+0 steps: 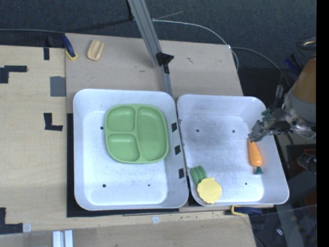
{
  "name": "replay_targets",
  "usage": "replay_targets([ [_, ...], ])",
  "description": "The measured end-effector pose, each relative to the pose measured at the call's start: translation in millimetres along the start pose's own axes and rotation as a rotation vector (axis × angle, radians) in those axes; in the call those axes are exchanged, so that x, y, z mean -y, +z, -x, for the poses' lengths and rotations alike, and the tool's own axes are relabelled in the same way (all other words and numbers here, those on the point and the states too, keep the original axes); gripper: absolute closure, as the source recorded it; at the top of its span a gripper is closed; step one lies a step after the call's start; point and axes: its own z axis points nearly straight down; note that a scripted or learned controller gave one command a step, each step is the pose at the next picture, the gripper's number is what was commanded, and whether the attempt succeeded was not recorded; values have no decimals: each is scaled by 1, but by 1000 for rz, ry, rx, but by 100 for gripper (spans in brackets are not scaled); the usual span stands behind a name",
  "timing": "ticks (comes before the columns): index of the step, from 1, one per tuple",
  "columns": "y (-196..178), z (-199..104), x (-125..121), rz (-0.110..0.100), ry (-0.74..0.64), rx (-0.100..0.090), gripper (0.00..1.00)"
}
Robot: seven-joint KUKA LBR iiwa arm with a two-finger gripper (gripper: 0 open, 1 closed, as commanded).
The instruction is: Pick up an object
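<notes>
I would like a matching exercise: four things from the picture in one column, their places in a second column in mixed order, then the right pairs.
Things:
1. green plate
2. orange carrot
3. yellow disc
4. tan block

Places:
A. right bin, by its right wall
B. on the bench, beyond the bins
C. left bin
D. right bin, near front left corner

Pairs: 1-C, 2-A, 3-D, 4-B

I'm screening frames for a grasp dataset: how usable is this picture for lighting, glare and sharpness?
Camera view: light is even, with soft shadows along the bin walls; the white right bin looks bright but not blown out; the green plate and orange carrot read clearly; the tool is small and soft, its fingers hard to make out.
</notes>
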Motion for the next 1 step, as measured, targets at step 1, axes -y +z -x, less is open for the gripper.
replay_targets([
  [1, 4, -45, -6, -5, -4, -2, 100],
])
